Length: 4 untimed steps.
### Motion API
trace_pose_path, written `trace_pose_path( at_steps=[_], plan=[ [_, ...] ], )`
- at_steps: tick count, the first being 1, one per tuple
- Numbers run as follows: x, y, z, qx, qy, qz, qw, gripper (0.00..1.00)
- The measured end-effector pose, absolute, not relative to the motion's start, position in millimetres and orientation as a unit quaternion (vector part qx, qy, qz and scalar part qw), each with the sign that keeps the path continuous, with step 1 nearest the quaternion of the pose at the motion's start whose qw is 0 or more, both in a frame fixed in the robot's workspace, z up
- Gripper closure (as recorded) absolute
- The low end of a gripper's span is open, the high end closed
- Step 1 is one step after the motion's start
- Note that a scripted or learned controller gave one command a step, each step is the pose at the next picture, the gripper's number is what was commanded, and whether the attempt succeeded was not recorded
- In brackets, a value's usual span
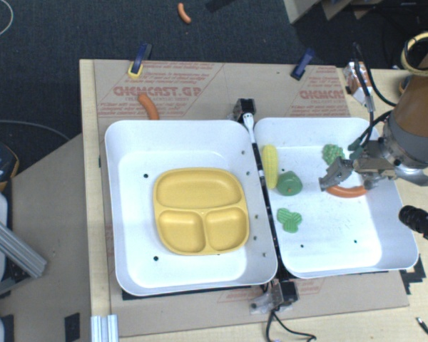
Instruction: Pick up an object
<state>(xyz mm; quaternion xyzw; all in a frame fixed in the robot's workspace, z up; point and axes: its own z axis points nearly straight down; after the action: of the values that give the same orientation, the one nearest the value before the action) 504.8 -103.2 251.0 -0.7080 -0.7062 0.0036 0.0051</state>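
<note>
One curved orange sausage (348, 190)

Yellow tray (200, 210), white bins (128, 191), green broccoli (333, 152)

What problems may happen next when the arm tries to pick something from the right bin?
1. The end effector sits over a thin orange curved piece lying flat; it may slip out.
2. The green leafy piece lies close by and may get bumped.
3. The grasp is near the right bin wall side, limiting room.
</note>
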Motion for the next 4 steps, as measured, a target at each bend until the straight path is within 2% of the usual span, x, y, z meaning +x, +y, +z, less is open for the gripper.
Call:
trace_pose_path(
  at_steps=[1,2,4],
  plan=[
    [507.0,-103,257,-0.707,-0.707,-0.0001,0.0,0.0],
    [511.9,-99,212,-0.707,-0.707,0.0015,0.003,0.0],
    [524.1,-95,109,-0.707,-0.707,0.0013,0.003,0.0]
  ],
)
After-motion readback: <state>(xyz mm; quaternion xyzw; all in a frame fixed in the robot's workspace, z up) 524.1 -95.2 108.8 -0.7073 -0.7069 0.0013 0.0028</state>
